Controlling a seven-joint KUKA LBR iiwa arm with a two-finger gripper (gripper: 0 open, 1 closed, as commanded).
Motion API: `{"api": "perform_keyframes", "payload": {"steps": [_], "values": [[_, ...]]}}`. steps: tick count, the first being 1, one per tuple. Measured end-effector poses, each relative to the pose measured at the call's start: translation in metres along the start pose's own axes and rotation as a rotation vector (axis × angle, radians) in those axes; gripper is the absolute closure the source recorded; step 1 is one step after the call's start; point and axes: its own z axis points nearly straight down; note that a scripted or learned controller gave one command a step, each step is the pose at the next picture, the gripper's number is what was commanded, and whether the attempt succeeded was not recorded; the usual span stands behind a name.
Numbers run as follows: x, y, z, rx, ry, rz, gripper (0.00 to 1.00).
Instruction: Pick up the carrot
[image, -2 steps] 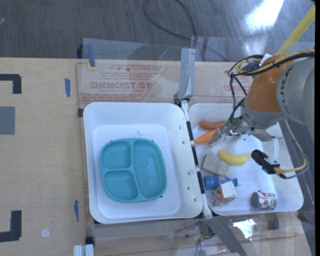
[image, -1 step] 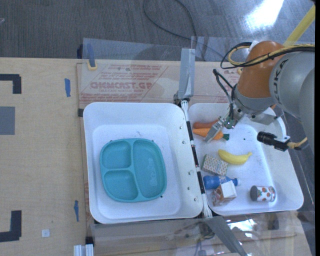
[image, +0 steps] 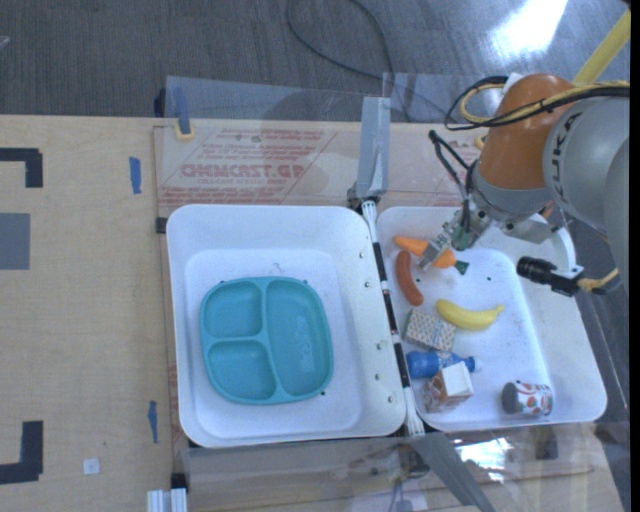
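Arm appearance, bench rig
Grey rounded arm (image: 600, 160) with glossy orange band (image: 525, 135); black and yellow cables (image: 480, 100) loop beside the band; small dark gripper (image: 440, 252); black cylindrical fitting (image: 545, 272) on the wrist's near side.

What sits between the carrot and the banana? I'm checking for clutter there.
In the camera view, bare white bin floor separates the carrot from the banana.

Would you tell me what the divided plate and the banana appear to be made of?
The divided plate looks like moulded plastic: uniform teal, smooth, softly rounded compartment ridges. The banana seems a plastic toy: even yellow, smooth, faintly glossy, though the view leaves that open.
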Motion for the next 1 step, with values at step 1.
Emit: {"api": "perform_keyframes", "payload": {"steps": [1], "values": [[0.066, 0.0322, -0.098, -0.004, 0.001, 0.171, 1.0]]}}
